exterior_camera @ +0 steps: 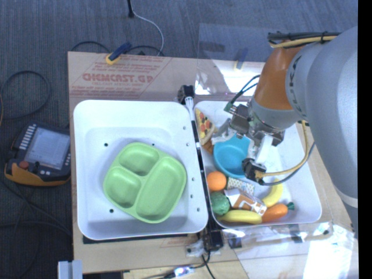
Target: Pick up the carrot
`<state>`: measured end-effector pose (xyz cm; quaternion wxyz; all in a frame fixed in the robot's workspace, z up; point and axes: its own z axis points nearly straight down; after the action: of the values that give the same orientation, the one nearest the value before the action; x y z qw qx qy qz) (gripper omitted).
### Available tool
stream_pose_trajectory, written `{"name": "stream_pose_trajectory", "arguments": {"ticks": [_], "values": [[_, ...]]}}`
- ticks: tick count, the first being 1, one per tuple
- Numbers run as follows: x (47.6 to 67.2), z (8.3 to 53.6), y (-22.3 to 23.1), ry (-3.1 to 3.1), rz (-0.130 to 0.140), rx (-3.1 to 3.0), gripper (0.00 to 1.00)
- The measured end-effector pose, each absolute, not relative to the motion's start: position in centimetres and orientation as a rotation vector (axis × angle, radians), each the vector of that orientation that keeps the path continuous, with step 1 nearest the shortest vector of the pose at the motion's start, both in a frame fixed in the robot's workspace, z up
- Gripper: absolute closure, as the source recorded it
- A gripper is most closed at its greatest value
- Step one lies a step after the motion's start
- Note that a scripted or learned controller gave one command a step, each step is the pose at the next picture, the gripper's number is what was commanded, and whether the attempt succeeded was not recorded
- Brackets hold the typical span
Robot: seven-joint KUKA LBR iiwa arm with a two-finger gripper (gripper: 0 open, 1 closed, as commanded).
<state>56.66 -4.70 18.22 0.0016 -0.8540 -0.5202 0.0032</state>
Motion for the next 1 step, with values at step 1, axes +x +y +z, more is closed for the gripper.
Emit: {"name": "stream_pose_trajectory", "arguments": {"ticks": [1], "values": [[50.59, 18.24, -3.69, -1.516, 0.011, -2.748, 0.0]]}}
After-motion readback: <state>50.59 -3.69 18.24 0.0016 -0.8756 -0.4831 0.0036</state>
